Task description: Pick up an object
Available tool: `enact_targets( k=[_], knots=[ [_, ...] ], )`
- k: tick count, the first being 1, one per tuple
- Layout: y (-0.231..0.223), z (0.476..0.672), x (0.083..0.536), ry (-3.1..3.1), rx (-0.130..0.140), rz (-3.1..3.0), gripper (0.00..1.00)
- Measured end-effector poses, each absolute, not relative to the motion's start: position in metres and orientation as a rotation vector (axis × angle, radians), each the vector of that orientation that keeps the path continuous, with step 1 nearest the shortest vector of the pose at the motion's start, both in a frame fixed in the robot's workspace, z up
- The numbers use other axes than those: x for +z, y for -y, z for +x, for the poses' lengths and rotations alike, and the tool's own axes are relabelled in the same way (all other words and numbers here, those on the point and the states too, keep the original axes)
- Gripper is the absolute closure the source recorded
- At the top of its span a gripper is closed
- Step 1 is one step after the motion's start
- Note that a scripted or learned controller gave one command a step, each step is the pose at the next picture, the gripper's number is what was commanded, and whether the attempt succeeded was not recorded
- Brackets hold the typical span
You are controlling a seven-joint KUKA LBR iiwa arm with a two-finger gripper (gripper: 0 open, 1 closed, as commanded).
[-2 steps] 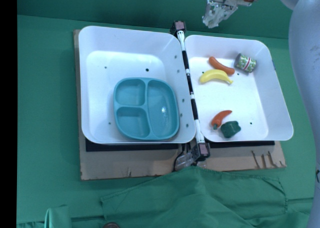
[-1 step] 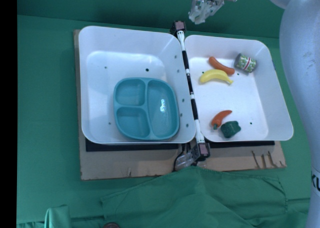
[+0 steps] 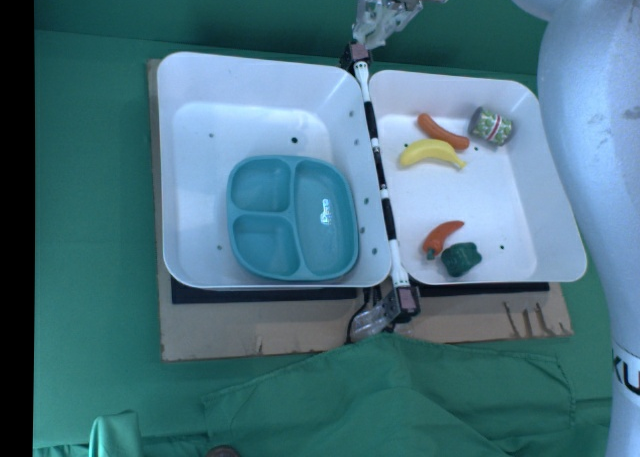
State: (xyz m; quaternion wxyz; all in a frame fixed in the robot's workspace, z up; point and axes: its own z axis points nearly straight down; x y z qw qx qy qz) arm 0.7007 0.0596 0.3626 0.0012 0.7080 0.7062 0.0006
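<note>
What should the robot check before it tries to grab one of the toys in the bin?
1. Toys to grab lie in the right bin: a banana, sausage, can, chili and green pepper: ok.
2. Gripper is above a toy: not ok, it hangs over the far end of the divider between the bins.
3. Gripper is free of any toy: ok.
4. Toys have room around them: banana and sausage nearly touch, chili and green pepper too; the can stands apart: ok for the can.
5. Teal plate out of the way in the left bin: ok.
</note>
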Motion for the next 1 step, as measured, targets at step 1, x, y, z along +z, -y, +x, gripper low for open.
enact_targets(
  k=[1],
  knots=[
    [-0.0837, 0.7009, 0.3638, -2.216, 0.005, 2.221, 1.0]
  ],
)
